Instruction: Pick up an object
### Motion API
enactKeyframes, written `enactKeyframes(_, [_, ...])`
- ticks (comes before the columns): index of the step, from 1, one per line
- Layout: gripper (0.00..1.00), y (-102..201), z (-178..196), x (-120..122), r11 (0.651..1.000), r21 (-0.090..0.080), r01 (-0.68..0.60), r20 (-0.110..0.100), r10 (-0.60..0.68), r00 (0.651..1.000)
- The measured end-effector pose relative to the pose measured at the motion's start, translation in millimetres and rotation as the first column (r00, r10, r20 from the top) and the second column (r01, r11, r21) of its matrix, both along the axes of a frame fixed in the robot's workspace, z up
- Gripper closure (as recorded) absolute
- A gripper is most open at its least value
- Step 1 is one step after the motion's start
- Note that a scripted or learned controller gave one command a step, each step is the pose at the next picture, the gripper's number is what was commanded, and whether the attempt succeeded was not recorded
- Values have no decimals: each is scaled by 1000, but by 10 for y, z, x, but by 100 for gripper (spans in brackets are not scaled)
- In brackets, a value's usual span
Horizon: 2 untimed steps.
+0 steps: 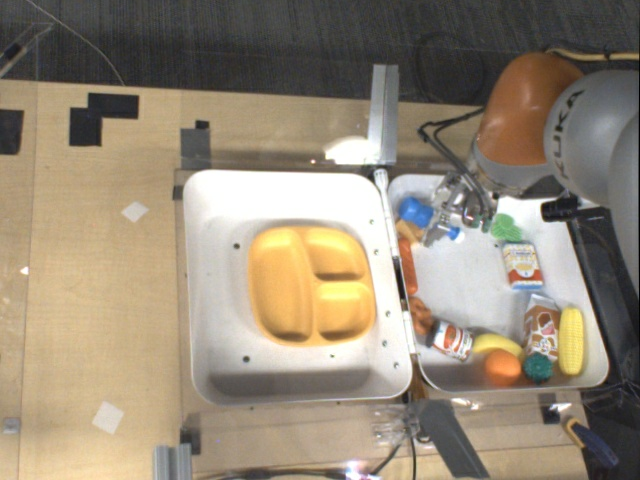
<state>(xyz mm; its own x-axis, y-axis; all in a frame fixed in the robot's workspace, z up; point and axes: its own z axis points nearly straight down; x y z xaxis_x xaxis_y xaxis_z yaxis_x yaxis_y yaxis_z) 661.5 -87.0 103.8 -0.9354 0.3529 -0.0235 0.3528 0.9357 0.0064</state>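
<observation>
Blue is what you should watch: a small blue object [413,210] lies in the far corner of the right bin [470,278], and the gripper [458,211] sits just beside it, on the side away from the bin's dividing wall. From this slant I cannot tell whether the tool is wide or narrow, nor whether it touches the blue object; nothing is visibly caught in it, so count the pick as not yet made.

Everything else is placed by that right bin. Along its dividing wall lies a long orange-red piece [407,258]. At its near edge you have a small can [452,341], a banana [497,345], an orange [503,367] and a corn cob [571,339]. A small carton [521,265] rests near its middle, toward the outer wall, with a green item [509,228] just beyond it. The left bin [215,268], beside it, holds a yellow divided tray [310,281].

My judgement: the approach looks done; grasping and lifting remain.
</observation>
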Motion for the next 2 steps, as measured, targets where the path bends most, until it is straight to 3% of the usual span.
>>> enactKeyframes(1, [100, -197, 400, -664, 993, 2, 115, -14, -115, 993])
enactKeyframes(2, [100, 327, 833, -376, 852, 7, 524, -17, -524, 852])
